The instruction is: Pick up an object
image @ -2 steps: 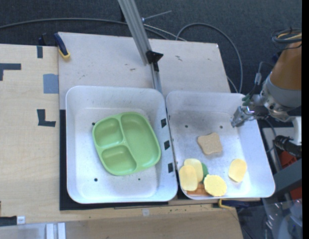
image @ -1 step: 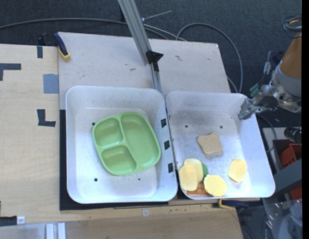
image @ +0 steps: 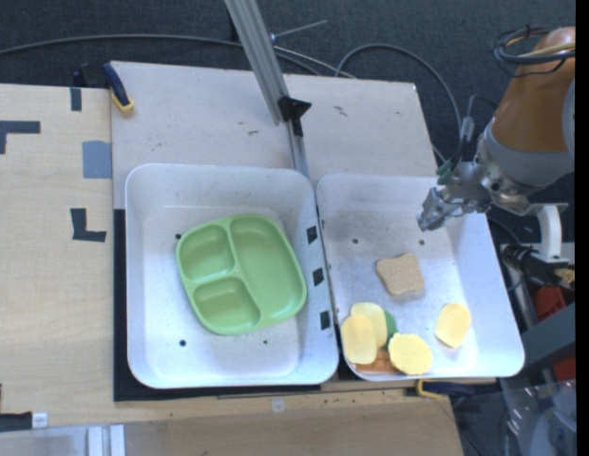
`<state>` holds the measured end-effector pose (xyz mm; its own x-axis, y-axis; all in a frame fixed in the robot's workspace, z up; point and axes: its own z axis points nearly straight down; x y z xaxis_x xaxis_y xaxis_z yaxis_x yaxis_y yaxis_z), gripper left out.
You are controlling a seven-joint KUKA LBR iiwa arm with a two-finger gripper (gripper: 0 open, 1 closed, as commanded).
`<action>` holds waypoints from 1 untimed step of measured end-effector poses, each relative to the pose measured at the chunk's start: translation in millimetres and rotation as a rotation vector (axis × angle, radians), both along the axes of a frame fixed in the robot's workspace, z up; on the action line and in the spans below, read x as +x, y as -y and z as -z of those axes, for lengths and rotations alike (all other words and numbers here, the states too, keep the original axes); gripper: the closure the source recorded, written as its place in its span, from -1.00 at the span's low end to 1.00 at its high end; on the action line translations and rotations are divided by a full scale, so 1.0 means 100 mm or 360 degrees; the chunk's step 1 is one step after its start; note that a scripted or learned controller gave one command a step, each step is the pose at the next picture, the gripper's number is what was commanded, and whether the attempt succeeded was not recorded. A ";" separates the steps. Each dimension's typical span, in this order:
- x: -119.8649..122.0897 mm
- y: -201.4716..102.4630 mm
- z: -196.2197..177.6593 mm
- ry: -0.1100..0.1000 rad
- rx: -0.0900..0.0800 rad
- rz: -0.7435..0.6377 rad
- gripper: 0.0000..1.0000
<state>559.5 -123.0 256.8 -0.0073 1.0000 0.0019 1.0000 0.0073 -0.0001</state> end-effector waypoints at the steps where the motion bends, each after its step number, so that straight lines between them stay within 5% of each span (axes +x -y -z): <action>1: -0.11 -0.60 0.10 -0.0004 0.0000 0.0000 1.00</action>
<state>548.7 -62.6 246.6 -0.0071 1.0000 0.0016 1.0000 0.0071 -0.0024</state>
